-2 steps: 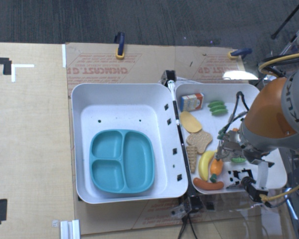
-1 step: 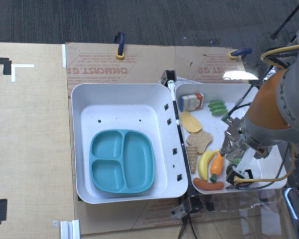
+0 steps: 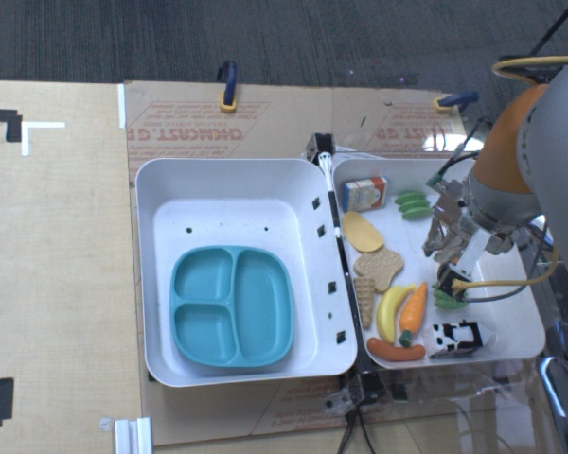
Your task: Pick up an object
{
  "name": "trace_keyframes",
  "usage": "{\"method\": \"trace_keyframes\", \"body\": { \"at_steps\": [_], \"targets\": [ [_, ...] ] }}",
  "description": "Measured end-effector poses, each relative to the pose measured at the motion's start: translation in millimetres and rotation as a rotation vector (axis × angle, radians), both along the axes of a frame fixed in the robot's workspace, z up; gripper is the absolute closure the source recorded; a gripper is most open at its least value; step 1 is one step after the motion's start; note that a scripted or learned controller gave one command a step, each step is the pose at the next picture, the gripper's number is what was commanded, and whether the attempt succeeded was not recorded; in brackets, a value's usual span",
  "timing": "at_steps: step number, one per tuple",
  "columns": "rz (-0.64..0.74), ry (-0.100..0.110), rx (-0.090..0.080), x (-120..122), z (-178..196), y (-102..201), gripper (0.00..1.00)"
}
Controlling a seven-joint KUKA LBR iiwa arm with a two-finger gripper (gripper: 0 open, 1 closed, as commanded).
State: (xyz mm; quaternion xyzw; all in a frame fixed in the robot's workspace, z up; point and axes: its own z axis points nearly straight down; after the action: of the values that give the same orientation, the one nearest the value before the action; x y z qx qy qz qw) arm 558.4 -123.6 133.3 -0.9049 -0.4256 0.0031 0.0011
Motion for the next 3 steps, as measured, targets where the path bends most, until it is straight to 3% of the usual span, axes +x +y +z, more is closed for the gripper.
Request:
{"method": "trace_keyframes", "body": {
  "at_steps": [1,2,3],
  "targets": [
    [0.000,0.001,0.000,0,0,0,0.00],
    [0.004,0.002,0.003,-16,-43,-51,0.00],
    [0.009,0.006,0.003,-16,-35,-50,1.00]
  ]
}}
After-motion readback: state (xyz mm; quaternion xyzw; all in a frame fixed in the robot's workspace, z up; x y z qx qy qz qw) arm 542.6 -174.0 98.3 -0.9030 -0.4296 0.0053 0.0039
